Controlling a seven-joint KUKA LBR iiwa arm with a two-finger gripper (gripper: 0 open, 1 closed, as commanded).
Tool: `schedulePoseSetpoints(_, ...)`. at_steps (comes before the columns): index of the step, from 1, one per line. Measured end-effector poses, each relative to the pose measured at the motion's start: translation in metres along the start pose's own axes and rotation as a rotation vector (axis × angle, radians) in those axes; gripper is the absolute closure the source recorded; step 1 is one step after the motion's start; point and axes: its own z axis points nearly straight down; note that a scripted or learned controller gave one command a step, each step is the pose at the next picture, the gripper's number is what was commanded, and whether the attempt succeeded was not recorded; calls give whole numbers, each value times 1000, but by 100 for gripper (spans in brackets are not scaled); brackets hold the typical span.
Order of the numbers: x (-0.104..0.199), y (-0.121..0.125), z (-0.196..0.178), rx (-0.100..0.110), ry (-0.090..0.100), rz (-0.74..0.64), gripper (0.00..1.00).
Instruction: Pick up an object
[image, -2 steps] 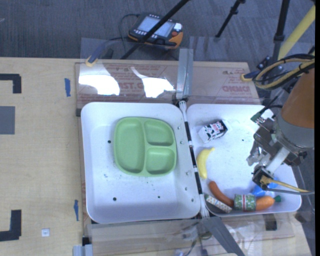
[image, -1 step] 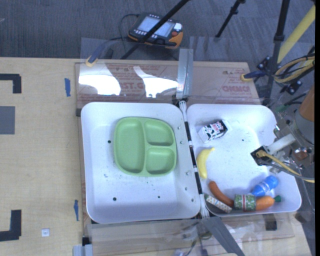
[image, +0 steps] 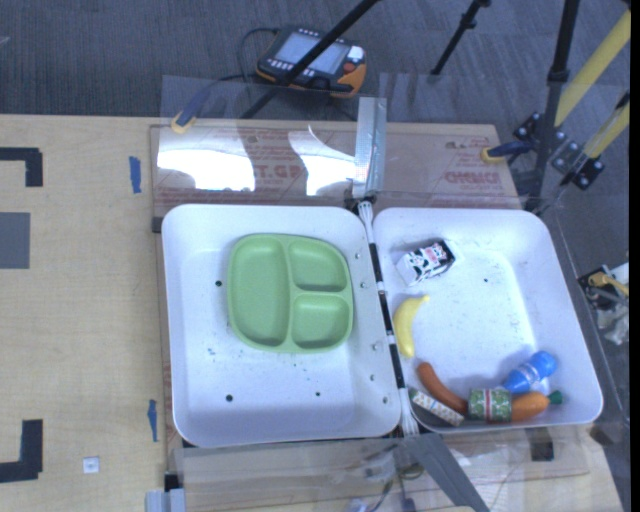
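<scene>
Nearest, along the front rim of the right bin, most of the objects lie in a crowded row: a reddish-brown sausage, a pale patterned strip just below it, a small bottle with a green label and an orange carrot, each touching or nearly touching the next. A blue-capped bottle lies just behind the carrot, close to the bin's right front corner. These pieces hug the wall, so there is little room on their near side, though the floor behind them is open.

Further in, a yellow banana lies lengthwise beside the bin's left wall, next to the seam between the two bins. Beyond it, a black-and-white carton lies tilted near the far left corner, apart from the walls. The middle and right of this bin's floor are bare white with dark specks.

The left bin holds a green divided plate lying flat, nearer the seam than the left wall, with free floor around it.

The gripper's state cannot be told.

Both bins rest on a light wooden bench marked with blue tape and black squares. Behind them lies a glossy clear sheet, and further off a handheld controller lies on grey carpet among dark stand legs.
</scene>
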Motion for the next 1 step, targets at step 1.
schedulePoseSetpoints(1, 2, -7, -26, 0, 0, 13, 100)
